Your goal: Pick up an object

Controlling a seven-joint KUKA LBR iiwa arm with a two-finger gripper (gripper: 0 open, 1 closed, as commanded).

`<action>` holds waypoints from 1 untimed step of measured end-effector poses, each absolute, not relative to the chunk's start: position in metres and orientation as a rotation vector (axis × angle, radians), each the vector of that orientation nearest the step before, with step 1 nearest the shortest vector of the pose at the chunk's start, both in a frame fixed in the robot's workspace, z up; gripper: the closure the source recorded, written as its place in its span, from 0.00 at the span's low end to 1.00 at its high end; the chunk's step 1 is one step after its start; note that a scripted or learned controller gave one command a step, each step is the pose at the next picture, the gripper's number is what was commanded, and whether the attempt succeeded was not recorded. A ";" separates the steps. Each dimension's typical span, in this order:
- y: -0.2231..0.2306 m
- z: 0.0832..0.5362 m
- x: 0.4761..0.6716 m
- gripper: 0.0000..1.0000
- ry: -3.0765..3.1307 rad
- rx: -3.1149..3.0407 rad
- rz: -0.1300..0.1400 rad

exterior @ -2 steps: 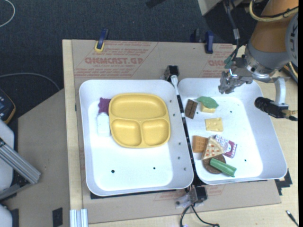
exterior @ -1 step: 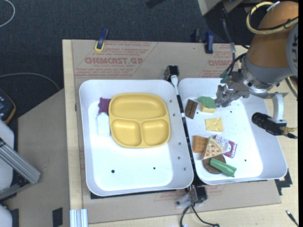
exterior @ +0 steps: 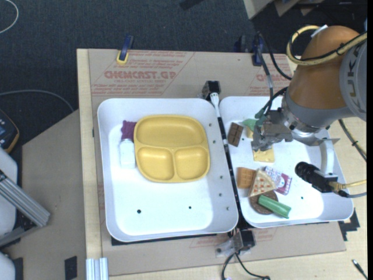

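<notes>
Cardboard-covered worktop (exterior: 175, 69) is carrying two white bins side by side. Left bin (exterior: 157, 214) is holding a yellow divided plate (exterior: 172, 147). Arm's gripper (exterior: 265, 140) is hovering low in the right bin (exterior: 315, 206), right over a pale yellow block (exterior: 264, 154); can't tell how the fingers are sitting. A green cylinder (exterior: 274, 205) is lying near the front.

1. The arm (exterior: 329, 63) runs off the right edge.
2. The gripper (exterior: 263, 140) covers part of the pale yellow piece (exterior: 264, 155).
3. The yellow tray (exterior: 172, 146) hides most of the purple item (exterior: 127, 129).
</notes>
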State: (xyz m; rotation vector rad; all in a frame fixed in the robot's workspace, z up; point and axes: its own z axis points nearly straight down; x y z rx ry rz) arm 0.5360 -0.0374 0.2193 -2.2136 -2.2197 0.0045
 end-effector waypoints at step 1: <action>-0.012 0.227 0.496 1.00 -2.221 -2.215 0.003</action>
